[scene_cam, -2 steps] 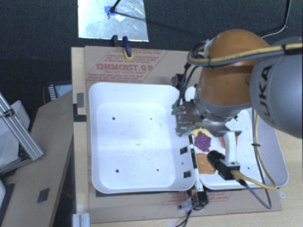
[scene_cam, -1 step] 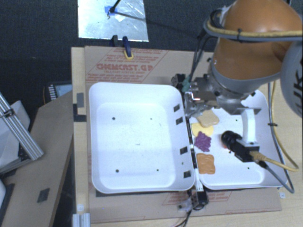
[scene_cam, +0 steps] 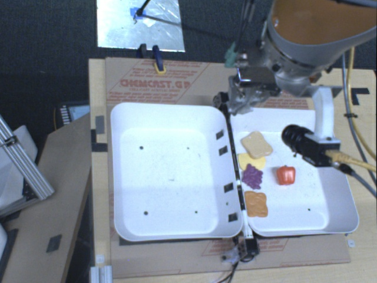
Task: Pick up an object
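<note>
The gripper [scene_cam: 242,101] hangs over the back rim of the right bin [scene_cam: 337,218], close to the seam where the two bins meet. Its tip is a blur of grey metal against the bin wall, so whether it is open or closed cannot be told, and nothing can be seen in its grasp. Judging from that position, it is poised above the bin and no pick has been made yet.

Just in front of it, the candidate objects lie in a loose column along the bin's left wall, probably because the shallow, smooth white floor lets light pieces slide to the side. Nearest is a tan bread-shaped piece [scene_cam: 257,144], flat and rounded, lying partly over a yellow wedge [scene_cam: 245,161]. Touching the wedge is a bumpy purple cluster [scene_cam: 253,175] shaped like grapes, and nearer the camera lies a flat orange-brown slab [scene_cam: 255,204]. A glossy red piece [scene_cam: 285,174] sits apart to the right, which likely makes it the easiest to close on.

A black cylinder [scene_cam: 301,141] on a white bracket [scene_cam: 323,114] hangs from the wrist over the bin. The left bin [scene_cam: 171,108] has the same moulded white plastic look. Both rest on a cardboard sheet [scene_cam: 156,82] with red lettering
</note>
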Robot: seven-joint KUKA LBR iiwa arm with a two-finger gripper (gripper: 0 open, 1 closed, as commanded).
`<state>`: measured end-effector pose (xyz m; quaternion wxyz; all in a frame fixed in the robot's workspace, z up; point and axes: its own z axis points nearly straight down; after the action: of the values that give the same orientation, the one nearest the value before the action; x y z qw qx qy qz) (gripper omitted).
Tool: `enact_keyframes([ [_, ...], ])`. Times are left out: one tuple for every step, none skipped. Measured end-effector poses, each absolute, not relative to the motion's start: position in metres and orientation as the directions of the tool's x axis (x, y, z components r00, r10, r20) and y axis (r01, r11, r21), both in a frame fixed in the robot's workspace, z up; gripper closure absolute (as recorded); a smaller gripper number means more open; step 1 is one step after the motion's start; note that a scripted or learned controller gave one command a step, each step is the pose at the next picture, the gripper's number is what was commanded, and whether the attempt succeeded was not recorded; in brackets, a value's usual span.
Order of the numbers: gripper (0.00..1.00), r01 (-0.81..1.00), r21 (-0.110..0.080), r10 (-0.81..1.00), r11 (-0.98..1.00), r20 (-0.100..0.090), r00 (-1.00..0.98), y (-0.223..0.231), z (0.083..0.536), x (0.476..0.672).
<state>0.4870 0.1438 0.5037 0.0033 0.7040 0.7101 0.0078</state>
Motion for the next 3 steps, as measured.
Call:
enact_keyframes([
  [1.00, 1.000, 0.005, 1.000, 0.009, 0.004, -0.009, 0.193, 0.537, 0.486],
  [1.00, 1.000, 0.002, 1.000, 0.007, 0.001, -0.007, 0.223, 0.535, 0.502],
  [1.00, 1.000, 0.003, 1.000, 0.001, 0.001, -0.001, 0.234, 0.534, 0.558],
])
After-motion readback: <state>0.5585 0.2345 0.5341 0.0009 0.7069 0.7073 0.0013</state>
